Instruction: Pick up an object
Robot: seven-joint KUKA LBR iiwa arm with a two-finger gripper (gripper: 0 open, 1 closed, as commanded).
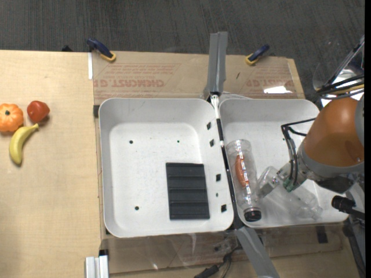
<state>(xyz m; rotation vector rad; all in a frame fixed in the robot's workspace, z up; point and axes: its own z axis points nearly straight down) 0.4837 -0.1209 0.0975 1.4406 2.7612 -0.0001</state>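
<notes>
A clear plastic bottle (242, 175) with an orange-red label and a dark cap lies lengthwise along the left side of the right bin (261, 112). A crumpled clear plastic item (302, 204) lies by that bin's front right corner. A black ridged block (187, 191) lies flat in the left bin (105, 155), toward its front. My gripper (271, 182) is low in the right bin, just right of the bottle's lower half and next to the clear plastic item. The orange band of the arm (336, 135) covers the bin's right side.
On the wooden bench to the far left lie an orange (10, 118), a red fruit (37, 111) and a banana (20, 143). A grey bar (217, 62) runs back from between the bins. Clamps (101, 49) hold cardboard behind them.
</notes>
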